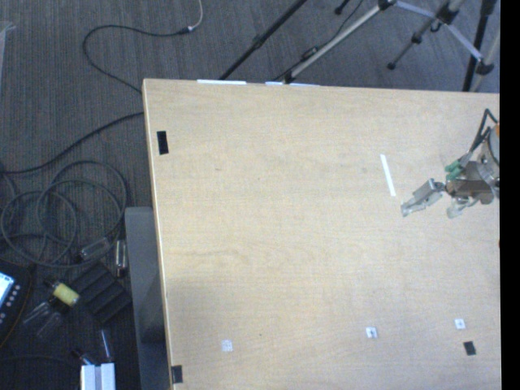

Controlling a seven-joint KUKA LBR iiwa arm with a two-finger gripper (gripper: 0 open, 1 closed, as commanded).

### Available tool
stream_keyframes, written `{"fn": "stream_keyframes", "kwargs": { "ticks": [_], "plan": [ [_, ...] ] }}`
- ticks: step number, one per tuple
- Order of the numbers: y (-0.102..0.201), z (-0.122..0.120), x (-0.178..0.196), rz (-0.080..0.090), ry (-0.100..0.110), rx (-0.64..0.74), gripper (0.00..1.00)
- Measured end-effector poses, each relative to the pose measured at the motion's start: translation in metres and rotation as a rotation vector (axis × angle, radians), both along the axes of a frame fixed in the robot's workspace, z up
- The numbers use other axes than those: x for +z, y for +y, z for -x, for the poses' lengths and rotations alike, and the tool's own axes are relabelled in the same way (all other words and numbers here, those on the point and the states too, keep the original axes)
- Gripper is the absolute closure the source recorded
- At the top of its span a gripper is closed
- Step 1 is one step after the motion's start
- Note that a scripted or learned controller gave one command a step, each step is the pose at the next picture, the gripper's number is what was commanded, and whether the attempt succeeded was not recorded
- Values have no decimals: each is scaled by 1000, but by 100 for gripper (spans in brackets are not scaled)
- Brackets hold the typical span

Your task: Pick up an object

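Note:
My gripper hangs over the right side of a bare wooden bench top, reaching in from the right edge. Its two grey fingers stand apart, one stretched left and one shorter, with nothing between them. A thin white strip lies flat on the wood just up and left of the fingers, apart from them. A green part shows on the wrist behind the fingers.
Small black marks and small white tags sit on the bench. Left of the bench edge, cables and tools lie on the carpet. Tripod legs stand beyond the far edge.

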State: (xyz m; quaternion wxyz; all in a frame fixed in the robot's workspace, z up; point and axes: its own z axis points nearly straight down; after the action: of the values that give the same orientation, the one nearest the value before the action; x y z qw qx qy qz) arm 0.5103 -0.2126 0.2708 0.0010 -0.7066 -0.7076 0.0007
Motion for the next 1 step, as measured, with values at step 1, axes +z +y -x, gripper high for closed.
{"fn": "stream_keyframes", "kwargs": {
  "ticks": [1],
  "plan": [
    [31,-63,-58,0,1,-156,0]
  ]
}}
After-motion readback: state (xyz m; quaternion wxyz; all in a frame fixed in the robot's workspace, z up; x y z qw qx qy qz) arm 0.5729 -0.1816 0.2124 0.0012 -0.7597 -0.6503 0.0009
